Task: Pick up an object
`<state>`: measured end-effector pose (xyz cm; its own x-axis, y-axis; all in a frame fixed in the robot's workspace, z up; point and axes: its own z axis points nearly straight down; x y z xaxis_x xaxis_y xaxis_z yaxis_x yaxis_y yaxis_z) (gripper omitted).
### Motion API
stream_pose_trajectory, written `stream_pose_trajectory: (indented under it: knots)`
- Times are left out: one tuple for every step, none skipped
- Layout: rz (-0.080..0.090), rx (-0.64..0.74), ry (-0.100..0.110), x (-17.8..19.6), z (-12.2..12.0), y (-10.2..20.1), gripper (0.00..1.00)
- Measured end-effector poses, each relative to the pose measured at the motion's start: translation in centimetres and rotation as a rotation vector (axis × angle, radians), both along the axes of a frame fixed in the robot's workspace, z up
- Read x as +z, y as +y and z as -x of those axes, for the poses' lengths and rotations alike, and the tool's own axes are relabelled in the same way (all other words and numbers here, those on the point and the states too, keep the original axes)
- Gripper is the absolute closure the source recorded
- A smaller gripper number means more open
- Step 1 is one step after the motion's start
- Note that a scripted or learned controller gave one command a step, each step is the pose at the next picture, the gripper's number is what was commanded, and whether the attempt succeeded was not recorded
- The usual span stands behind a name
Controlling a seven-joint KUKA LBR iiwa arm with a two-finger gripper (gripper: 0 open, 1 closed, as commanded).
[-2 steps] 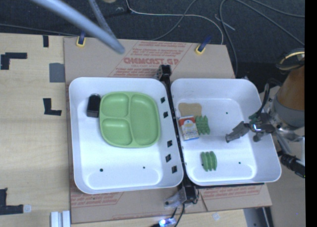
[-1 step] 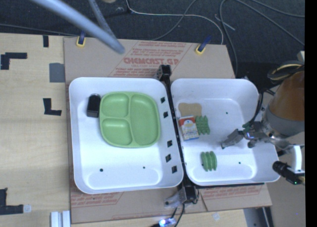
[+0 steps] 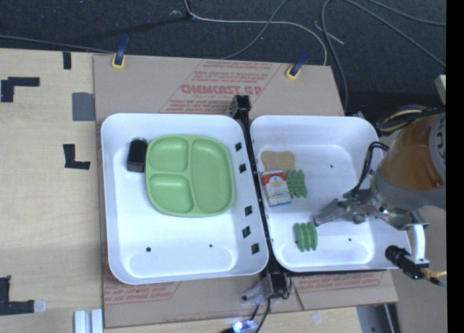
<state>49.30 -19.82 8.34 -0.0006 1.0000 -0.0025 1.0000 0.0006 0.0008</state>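
Observation:
In the right bin [image 3: 341, 130] lie a tan flat piece [image 3: 278, 159], a small red and white carton [image 3: 275, 187], a green ridged piece [image 3: 297, 183] beside the carton, and a second green ridged piece [image 3: 306, 237] near the front wall. My gripper [image 3: 321, 218] reaches in from the right, low over the bin floor. Its tip points left, just above and to the right of the second green ridged piece and apart from the carton. Nothing shows in its grasp.
The left bin [image 3: 116, 179] holds a green divided plate [image 3: 191, 175] and a small black object [image 3: 136, 155] at the plate's left. A black divider [image 3: 254, 194] runs between the bins. Cables trail over the dark floor behind the bench.

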Motion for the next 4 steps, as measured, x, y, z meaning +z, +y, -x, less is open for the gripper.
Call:
stream_pose_trajectory:
  knots:
    - [0.001, 0.000, -0.002, 1.3, -0.1, -0.1, 1.00]
    - [-0.002, 0.001, -0.002, 5.5, -0.2, 0.1, 1.00]
    - [-0.001, 0.002, -0.003, 9.8, -0.7, 0.5, 1.00]
    - [0.000, 0.001, -0.004, 15.0, -0.9, 0.5, 1.00]
